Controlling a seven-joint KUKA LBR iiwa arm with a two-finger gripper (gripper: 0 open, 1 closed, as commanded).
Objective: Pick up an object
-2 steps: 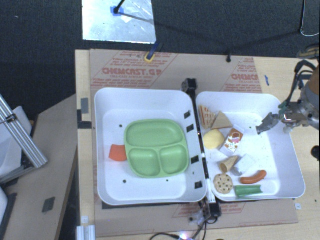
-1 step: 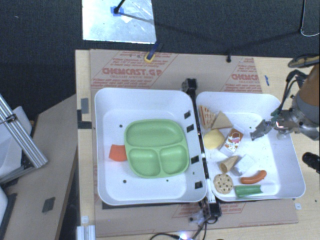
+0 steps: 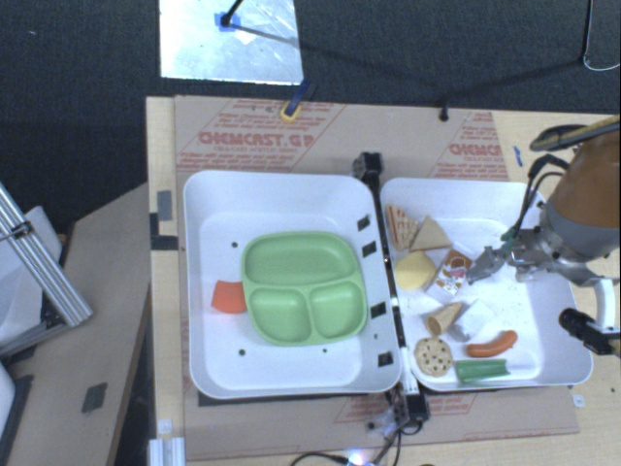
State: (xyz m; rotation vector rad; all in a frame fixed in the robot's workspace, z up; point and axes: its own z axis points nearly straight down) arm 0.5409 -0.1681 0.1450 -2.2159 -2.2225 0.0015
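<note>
Bins: two white bins point(image 3: 291, 187)
Green tray point(image 3: 301, 287): one
Toy foods: about eight
Gripper point(image 3: 482, 266): can't tell if gripping

Left white bin point(image 3: 209, 221): green three-compartment plastic tray point(image 3: 303, 287) fills the middle, small orange block point(image 3: 229, 297) just beside its left edge; bare floor along the back wall and front corners. Right white bin point(image 3: 558, 362) is crowded on its left half: yellow cheese wedge point(image 3: 414, 270), round cookie point(image 3: 433, 356), red sausage point(image 3: 491, 343), green stick point(image 3: 481, 370). Bare floor looks widest at back right, partly hidden by the grey arm point(image 3: 582, 212).
</note>
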